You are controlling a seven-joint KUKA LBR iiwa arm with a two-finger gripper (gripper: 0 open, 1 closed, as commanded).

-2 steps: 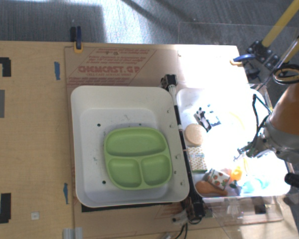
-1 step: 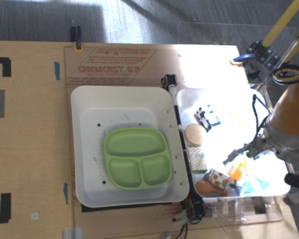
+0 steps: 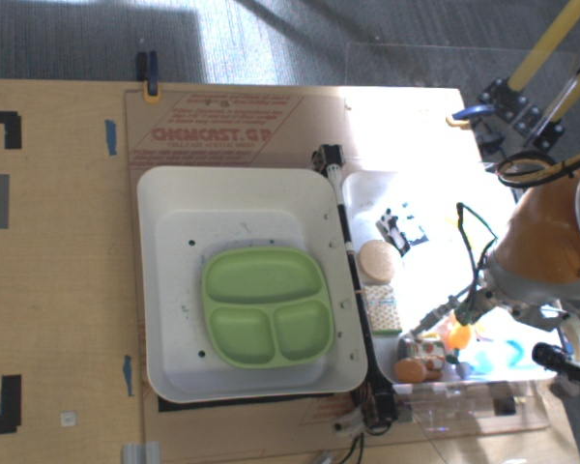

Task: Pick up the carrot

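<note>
You had a green divided plate (image 3: 267, 305) sitting in the left white bin (image 3: 164, 259), with a round tan lid-like item (image 3: 376, 260) in the right bin (image 3: 367, 187).

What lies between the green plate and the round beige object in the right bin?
In the camera view, the left bin's white wall and the black divider lie between the green plate and the round beige object.

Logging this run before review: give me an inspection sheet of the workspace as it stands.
Surface: two white bins, left bin, right bin overexposed.
Job's things: carrot, orange, in right bin by the gripper.
Clutter: green tray in left bin; round tan item, packet, brown item in right bin.
Grippers: gripper low over right bin; hold unclear.
Cables: black cable looping near wrist.
Surroundings: cardboard, blue clamp.
</note>
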